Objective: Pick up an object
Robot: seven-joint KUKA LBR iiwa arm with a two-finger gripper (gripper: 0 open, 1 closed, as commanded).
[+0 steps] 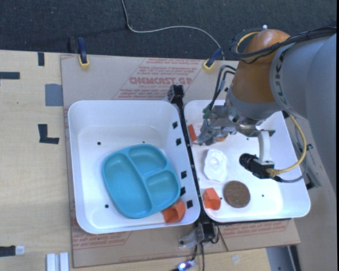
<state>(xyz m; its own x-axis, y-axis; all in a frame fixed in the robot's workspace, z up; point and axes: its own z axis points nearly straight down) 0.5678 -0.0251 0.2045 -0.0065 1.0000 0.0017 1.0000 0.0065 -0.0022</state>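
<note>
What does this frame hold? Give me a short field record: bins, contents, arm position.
left bin: blue divided plate, orange block at its near edge
right bin: white crumpled object, brown round disc, orange block, small orange piece by the divider
arm: over right bin
tool: above the white object, nothing visibly held

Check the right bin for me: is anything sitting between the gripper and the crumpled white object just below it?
Nothing visible stands between them. The gripper hangs over the right bin's upper left part, and the crumpled white object lies just below it. The round brown disc and the orange block lie beyond it, nearer the bin's front edge.
</note>
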